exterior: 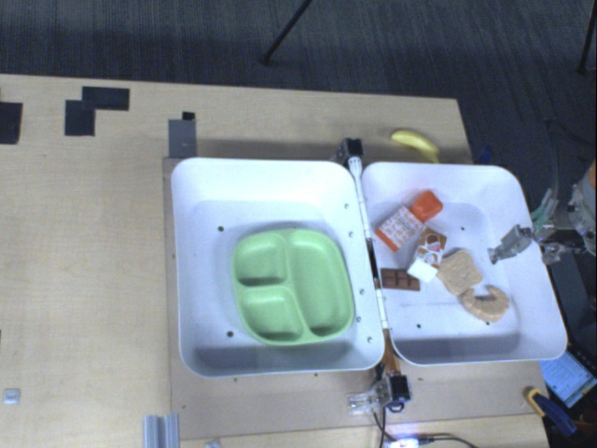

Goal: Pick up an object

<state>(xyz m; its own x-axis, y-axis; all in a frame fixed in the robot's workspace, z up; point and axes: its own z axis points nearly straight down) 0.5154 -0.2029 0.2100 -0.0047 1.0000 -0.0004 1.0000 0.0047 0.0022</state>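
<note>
Two white bins are sitting side by side on your table point(84, 278). The left bin point(196, 343) is holding a green divided plate point(292, 286) dead centre. The right bin point(522, 339) is carrying the pickable stuff: an orange-and-white packet point(409, 219) around 11 o'clock of the bin's middle, a small printed box point(430, 245) just below it, a white cube point(423, 271), a brown chocolate bar point(400, 280) at 9 o'clock, a slice of bread point(460, 271) near centre and a bitten pastry point(485, 302) at 5 o'clock. Your gripper point(515, 241) is hanging at 3 o'clock by the rim, and the jaws are gripping nothing; honestly can't tell if they're open or closed. A banana point(414, 144) is lying on the table at 12 o'clock.
</note>
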